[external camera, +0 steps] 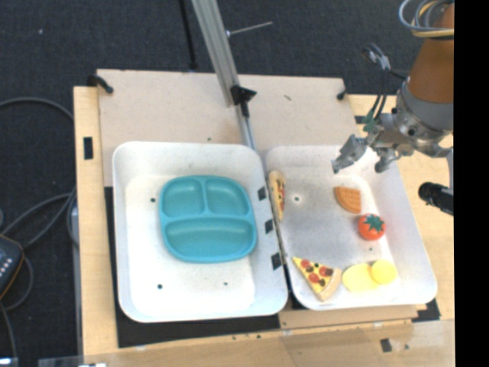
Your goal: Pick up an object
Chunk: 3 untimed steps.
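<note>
gripper (pixel 363 157) hangs over the right bin's (pixel 306 174) far edge, fingers spread wide, holding nothing — just beyond a brown pastry (pixel 348 199)

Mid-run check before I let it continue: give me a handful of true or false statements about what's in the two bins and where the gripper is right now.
1. The teal divided plate lies in the left bin. True.
2. The pizza slice sits on the teal divided plate. False: it lies in the right bin, near its front left corner.
3. The gripper is over the right bin's far side, nothing between its fingers. True.
4. The tomato is in the left bin. False: it is in the right bin, just in front of the orange-brown piece.
5. The yellow piece lies beside the pizza slice. True.
</note>
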Available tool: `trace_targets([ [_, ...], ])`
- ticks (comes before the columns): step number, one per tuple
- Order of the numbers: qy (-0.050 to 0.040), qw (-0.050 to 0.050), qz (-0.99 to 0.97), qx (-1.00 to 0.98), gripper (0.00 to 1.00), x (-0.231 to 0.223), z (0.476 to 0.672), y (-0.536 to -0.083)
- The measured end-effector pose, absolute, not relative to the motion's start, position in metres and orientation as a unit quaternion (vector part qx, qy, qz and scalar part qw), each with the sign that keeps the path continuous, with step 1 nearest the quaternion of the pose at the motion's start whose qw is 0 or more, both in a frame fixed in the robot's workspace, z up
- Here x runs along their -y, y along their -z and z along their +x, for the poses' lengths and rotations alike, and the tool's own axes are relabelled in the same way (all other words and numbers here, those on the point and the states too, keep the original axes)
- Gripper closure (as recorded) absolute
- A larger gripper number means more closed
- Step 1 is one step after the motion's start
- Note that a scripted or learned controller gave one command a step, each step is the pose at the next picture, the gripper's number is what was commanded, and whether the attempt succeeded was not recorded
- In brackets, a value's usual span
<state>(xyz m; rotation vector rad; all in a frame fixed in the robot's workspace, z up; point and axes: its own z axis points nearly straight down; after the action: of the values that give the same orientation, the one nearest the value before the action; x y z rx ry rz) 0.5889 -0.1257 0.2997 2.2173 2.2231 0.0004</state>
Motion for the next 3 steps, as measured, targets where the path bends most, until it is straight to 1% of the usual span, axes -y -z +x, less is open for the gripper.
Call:
trace_targets([
  [1, -0.0004, 0.001, 0.706, -0.708, 0.0, 0.126, 0.589, -0.3],
  [2, 0.0022, -0.001, 0.707, -0.707, 0.0, 0.132, 0.593, -0.239],
  [3, 0.0017, -0.001, 0.707, -0.707, 0.0, 0.135, 0.596, -0.196],
])
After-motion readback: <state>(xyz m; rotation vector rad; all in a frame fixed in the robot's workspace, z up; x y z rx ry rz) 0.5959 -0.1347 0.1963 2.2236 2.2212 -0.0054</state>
